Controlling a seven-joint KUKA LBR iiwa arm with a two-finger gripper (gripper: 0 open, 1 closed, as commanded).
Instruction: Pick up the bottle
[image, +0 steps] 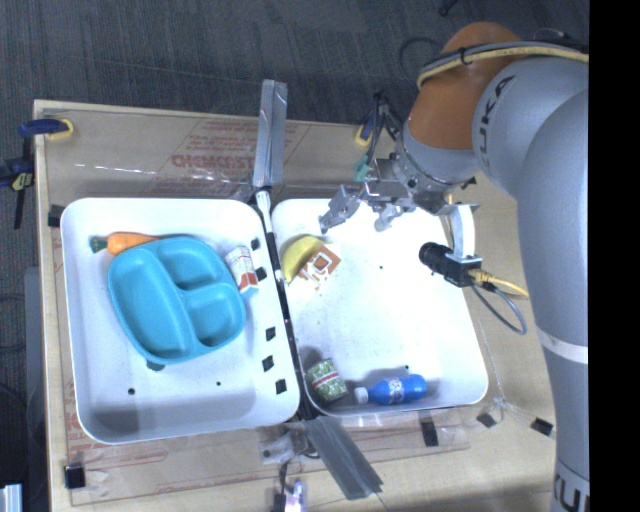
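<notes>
The counter carries two shallow white bins side by side: a left bin and a right bin. The left bin holds three items: one blue plastic divided tray lying at its centre, one orange carrot touching the tray's upper left edge, and one small white container with a red label just beside the tray's right edge, near the divider between the bins. The right bin holds four items: one yellow banana and one small brown-and-white carton, touching each other at the upper left corner; one small green-labelled can at the lower left corner; and one blue plastic bottle with a white cap, lying on its side against the bin's lower wall, just beside the can. The one grey arm reaches in from the right, and its two-finger gripper hangs over the upper edge of the right bin, well apart from the bottle. The jaws stand apart with nothing between them.
</notes>
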